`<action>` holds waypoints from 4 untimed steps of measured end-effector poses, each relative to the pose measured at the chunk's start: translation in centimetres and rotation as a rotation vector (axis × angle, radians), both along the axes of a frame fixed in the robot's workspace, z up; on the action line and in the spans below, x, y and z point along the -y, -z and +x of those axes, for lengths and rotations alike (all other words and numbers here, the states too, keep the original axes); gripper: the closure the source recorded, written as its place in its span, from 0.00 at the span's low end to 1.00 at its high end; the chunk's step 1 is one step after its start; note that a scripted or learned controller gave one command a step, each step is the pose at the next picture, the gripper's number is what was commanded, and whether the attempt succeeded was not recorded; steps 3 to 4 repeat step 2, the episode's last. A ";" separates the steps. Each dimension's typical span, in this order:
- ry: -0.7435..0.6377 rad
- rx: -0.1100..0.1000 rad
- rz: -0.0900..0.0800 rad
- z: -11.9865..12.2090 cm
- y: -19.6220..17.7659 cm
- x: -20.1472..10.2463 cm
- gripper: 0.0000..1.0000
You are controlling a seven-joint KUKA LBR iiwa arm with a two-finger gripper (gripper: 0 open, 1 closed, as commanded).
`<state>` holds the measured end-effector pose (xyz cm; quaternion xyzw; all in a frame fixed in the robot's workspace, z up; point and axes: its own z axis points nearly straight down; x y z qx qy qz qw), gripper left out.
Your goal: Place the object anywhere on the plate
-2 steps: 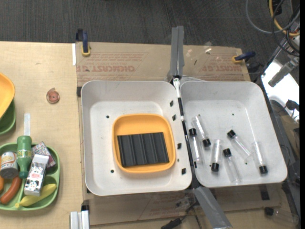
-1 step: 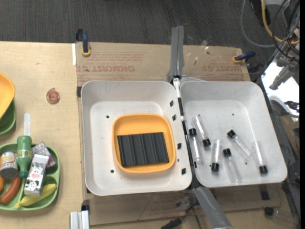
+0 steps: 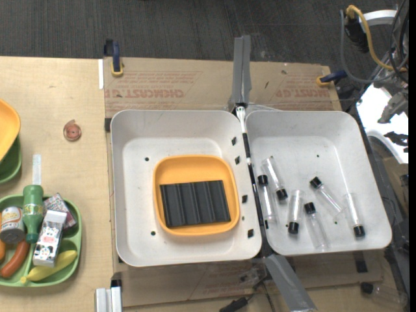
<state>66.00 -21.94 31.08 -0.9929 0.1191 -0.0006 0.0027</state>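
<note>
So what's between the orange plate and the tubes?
Camera view: the bins' adjoining walls lie between the plate and the tubes.

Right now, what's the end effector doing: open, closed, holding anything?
End effector: cannot be told from the camera view. The clear tubes lie in the right bin; the orange plate carries only a dark ridged insert.

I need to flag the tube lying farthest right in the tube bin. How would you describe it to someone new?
Start at the right white bin, the one scattered with clear tubes with black caps. Go to its lower right corner: the tube there lies nearly upright in the camera view, beside the right wall. Its black cap points toward the bin's near edge, and no other tube lies farther right.
</note>
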 end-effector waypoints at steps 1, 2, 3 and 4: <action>-0.041 0.001 0.000 0.0 0.5 -0.1 0.00; -0.042 0.002 0.000 0.0 0.2 -0.1 0.00; -0.042 0.002 0.000 0.0 0.2 -0.1 0.00; -0.042 0.002 0.000 0.0 0.2 -0.1 0.00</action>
